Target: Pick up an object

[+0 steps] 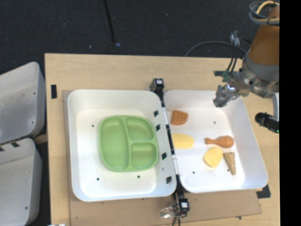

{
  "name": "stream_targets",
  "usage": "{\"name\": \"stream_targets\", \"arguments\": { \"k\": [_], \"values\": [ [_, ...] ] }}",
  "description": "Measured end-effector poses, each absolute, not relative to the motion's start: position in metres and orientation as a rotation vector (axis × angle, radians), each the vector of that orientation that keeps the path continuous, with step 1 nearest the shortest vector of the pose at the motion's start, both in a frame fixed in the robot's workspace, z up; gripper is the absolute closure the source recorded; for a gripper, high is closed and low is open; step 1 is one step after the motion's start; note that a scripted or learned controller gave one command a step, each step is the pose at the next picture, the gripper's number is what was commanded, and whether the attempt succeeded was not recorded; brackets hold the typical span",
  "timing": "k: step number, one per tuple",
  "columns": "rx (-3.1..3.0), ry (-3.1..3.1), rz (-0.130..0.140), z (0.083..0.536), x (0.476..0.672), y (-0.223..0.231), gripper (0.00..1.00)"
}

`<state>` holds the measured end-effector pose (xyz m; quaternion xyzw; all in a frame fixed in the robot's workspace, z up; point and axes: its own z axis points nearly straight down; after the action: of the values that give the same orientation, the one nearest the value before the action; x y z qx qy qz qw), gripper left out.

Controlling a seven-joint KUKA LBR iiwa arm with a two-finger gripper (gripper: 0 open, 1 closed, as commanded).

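Five food pieces lie below-left of my gripper [222,99], nearest the brown bread piece [179,117]. My arm [263,46] leans in from the right, gripper over the right bin's [244,108] far corner; its finger opening I cannot tell.

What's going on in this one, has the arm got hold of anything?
Not at this moment. The arm's hand hangs over the far right corner of the right bin, with nothing seen between its fingers. Five toy food pieces lie loose in that bin: a brown piece, a yellow one, a drumstick, another yellow piece and a cone. The left bin holds a green divided plate.
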<state>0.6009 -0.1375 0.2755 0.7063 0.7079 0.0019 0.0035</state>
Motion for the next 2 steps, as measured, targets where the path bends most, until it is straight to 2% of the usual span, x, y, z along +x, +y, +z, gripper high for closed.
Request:
{"name": "stream_targets", "arguments": {
  "k": [1, 2],
  "values": [
    [2.213, 2.227, 0.004, 0.281, 0.602, -0.085, 1.00],
    [2.216, 2.227, -0.001, 0.265, 0.605, -0.040, 1.00]
  ]
}}
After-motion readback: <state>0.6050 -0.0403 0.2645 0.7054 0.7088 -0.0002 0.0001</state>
